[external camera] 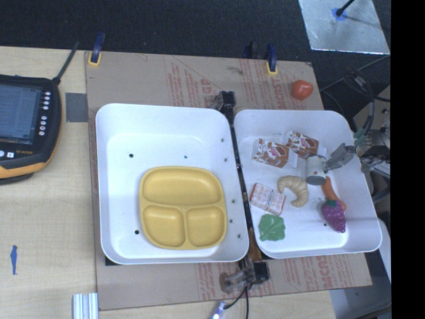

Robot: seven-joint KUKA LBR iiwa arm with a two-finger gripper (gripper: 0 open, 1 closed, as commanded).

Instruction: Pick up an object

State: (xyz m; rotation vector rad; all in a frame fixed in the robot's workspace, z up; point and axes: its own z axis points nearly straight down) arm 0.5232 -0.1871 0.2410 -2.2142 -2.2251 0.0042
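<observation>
The small grey two-finger gripper (pixel 323 169) reached into the right shallow white bin (pixel 358 244) from the right side. I could not tell how its jaws stood, and nothing showed between them. Just under it lay a tan toy croissant (pixel 295 189), an orange toy carrot (pixel 331 191) and a purple bunch of toy grapes (pixel 335 216). The left shallow white bin (pixel 119 131) held a yellow plastic plate with three parts (pixel 183 207).

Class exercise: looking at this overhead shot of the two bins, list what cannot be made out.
- Gripper, camera view: too small and blurred to judge its fingers.
- Print on the small cartons: too small to read.
- Carrot: partly hidden under the gripper.
- Tablet: cut off by the left edge.
</observation>
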